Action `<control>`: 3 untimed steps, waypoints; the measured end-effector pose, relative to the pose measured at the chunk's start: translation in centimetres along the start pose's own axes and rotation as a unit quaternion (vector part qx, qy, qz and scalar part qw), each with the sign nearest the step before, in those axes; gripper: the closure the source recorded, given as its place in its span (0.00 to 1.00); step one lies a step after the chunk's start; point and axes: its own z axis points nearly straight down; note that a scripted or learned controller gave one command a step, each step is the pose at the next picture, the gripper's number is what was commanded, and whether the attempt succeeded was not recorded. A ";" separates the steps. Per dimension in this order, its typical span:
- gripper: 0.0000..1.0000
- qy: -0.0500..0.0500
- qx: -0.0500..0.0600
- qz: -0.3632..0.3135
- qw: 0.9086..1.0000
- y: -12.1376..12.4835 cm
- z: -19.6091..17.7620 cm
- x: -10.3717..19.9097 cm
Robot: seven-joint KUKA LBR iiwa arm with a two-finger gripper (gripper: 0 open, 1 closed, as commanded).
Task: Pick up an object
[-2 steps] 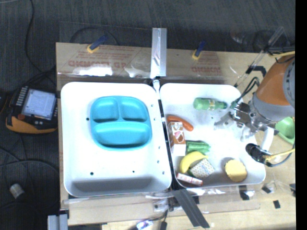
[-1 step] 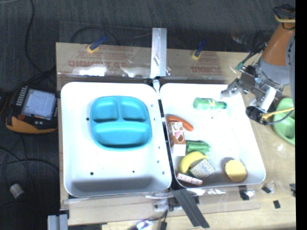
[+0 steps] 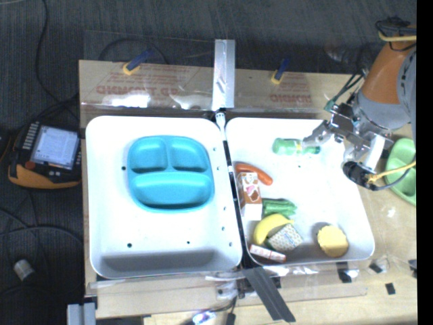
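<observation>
My gripper (image 3: 319,137) is over the far right part of the right bin (image 3: 352,202), reaching in from the right. Its tip is at the right end of a green object (image 3: 289,145) that lies near the bin's far wall; I cannot tell whether they touch. Nearer the divider lie an orange-red sausage-shaped thing (image 3: 255,172) and a small carton (image 3: 249,187). Toward the front are a green item (image 3: 278,206), a yellow banana (image 3: 268,226), a patterned piece (image 3: 288,237), a round yellow thing (image 3: 331,240) and a red-and-white packet (image 3: 266,252).
The left bin (image 3: 108,235) holds a blue divided plate (image 3: 170,171). A handheld device (image 3: 51,149) lies off the bench at the left. Something light green (image 3: 404,164) sits outside the right bin's right wall, beside the arm's cables (image 3: 385,175).
</observation>
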 end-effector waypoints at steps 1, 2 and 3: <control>0.00 0.004 0.000 0.094 0.996 1.8 10.4 -0.7; 0.00 0.002 0.002 0.171 0.985 -4.6 3.2 -4.9; 0.00 0.003 0.002 0.152 0.988 -3.8 -0.7 -4.5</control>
